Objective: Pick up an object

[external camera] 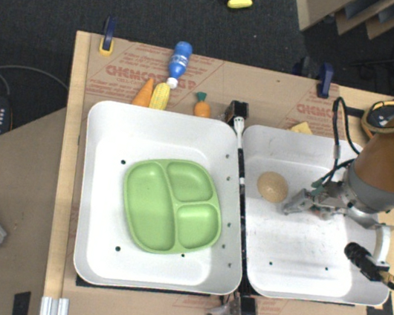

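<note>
A tan, rounded object [272,187] lies in the right bin [297,272], near its upper left part. My gripper [297,204] hangs low over the same bin, just right of the tan object and pointing toward it, with a small gap between them. Nothing shows in its grasp. The grey arm with its orange band [385,160] comes in from the right. In the left bin [99,196] rests a green divided plate [172,205].
Behind the bins on the cardboard lie a blue-and-white bottle [179,61], a toy corn cob [160,96], two orange carrots [143,93] [202,106], a black clip [237,111] and a yellow scrap [302,128]. Blue clamps [325,77] hold the board's far edge.
</note>
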Robot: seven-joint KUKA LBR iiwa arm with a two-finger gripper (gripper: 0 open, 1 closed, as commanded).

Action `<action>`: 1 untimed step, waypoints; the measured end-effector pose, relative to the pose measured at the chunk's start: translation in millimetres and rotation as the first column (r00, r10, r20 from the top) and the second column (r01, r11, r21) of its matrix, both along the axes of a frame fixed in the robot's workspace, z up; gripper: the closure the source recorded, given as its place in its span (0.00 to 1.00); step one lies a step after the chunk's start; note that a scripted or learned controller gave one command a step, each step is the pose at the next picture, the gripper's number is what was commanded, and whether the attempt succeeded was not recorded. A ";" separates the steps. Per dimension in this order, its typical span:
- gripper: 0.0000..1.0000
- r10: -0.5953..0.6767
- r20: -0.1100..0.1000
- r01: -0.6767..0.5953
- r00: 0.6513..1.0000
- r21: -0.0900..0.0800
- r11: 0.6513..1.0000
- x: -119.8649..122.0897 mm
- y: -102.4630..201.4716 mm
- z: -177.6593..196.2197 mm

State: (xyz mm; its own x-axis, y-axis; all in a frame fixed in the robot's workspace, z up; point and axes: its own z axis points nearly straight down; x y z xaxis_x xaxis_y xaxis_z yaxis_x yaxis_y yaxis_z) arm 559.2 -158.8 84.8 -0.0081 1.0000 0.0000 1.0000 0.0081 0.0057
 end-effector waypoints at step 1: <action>0.00 -0.007 -0.013 0.008 1.000 0.014 1.000 29.0 -62.3 0.1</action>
State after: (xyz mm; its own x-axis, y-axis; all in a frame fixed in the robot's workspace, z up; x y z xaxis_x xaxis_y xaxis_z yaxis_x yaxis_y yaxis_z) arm 588.1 -221.1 84.9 -0.0005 0.9999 0.0142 1.0000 0.0006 -0.0070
